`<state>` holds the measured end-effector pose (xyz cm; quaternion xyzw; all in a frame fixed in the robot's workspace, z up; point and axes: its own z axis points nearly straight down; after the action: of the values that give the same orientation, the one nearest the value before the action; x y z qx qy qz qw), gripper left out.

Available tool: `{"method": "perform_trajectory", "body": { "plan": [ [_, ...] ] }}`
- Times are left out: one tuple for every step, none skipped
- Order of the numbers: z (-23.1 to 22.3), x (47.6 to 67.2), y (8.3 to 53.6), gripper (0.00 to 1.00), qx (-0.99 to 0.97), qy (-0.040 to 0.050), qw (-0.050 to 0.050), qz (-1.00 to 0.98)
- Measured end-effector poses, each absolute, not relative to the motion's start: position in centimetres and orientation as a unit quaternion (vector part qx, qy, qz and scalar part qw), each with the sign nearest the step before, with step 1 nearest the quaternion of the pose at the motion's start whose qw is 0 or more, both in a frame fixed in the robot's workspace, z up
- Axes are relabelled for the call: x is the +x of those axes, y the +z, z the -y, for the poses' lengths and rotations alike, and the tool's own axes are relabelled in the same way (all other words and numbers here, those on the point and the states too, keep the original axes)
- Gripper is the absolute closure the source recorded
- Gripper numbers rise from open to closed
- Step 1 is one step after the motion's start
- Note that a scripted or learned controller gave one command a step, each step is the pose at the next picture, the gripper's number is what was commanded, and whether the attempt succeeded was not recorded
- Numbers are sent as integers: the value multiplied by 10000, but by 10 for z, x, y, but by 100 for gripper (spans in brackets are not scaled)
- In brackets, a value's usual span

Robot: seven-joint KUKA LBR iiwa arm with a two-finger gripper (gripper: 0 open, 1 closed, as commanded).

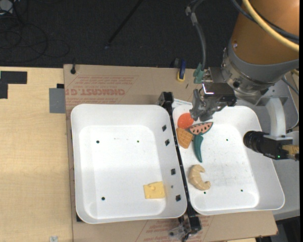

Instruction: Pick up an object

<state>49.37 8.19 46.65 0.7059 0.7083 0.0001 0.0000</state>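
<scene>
Care matters here: we judge that the gripper [201, 116], low over the right bin's [265, 198] far-left corner cluster of tomato [185, 120], melon slice [201, 129], waffle [184, 137] and teal piece [198, 147], should single out one item, though we cannot tell its finger spread or any contact.

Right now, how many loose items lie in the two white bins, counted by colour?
Yellow: 1, cheese wedge, left bin
Orange-red: 1, round piece
Orange-tan: 1, waffle-like piece
Red and green: 1, watermelon slice
Teal: 1, long piece
Beige: 1, croissant
Total: 6
</scene>
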Motion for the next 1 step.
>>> {"method": "perform_trajectory", "body": {
  "plan": [
    [-136, 475, 485, 100, 7059, -12, -8, -7083]
  ]
}}
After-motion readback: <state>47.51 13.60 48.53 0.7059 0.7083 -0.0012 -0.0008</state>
